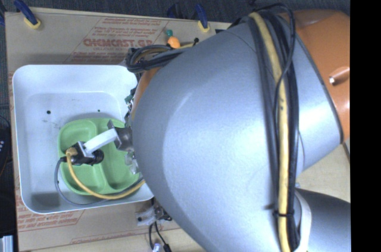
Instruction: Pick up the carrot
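Against white bin (47,96) right wall, hand (127,140) over green dish (110,176), grip unclear, room leftward.

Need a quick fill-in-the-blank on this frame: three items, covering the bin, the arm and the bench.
1. The green dish lies inside a bin whose colour is ___.
2. The grey arm carries a band whose colour is ___.
3. The clamp at the far left corner of the cardboard has a grip coloured ___.

Missing words: white; orange; blue.
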